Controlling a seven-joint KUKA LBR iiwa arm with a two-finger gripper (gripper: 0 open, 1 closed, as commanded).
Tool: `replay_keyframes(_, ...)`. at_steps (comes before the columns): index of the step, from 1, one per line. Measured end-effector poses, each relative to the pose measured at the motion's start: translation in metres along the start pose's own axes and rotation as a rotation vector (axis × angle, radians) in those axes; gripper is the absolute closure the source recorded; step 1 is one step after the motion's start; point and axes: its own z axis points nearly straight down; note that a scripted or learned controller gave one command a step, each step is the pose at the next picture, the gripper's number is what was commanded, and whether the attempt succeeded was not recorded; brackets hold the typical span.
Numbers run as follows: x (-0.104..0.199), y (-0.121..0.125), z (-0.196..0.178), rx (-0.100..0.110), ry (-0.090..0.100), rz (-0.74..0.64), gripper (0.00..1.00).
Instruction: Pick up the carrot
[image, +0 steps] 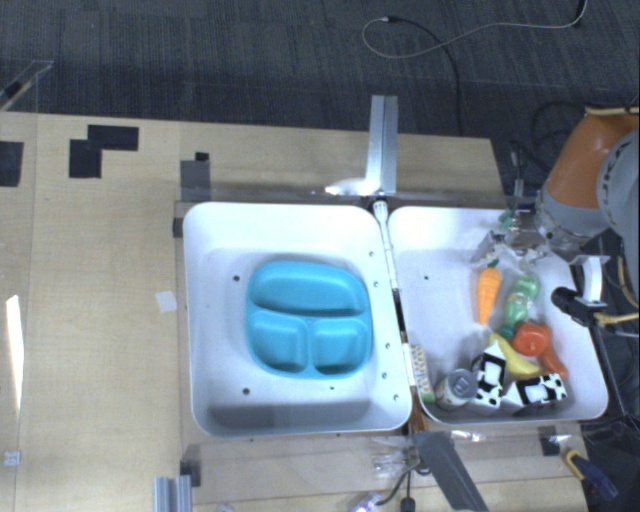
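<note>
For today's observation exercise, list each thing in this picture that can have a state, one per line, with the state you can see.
carrot: lying in the right bin, not lifted, just below the gripper.
gripper: low over the right bin's far end, holding nothing I can see.
blue tray: upright in the left bin, three compartments.
right bin: holds a pile of toys at its near end.
left bin: holds the blue tray.

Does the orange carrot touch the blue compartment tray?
Apart. The camera view shows the orange carrot in the right white bin and the blue compartment tray in the left one.
</note>
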Motion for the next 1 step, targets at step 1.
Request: replay_keyframes(1, 0.0014, 0.0032, -0.0137, -0.008, -0.002, -0.005, 1.00)
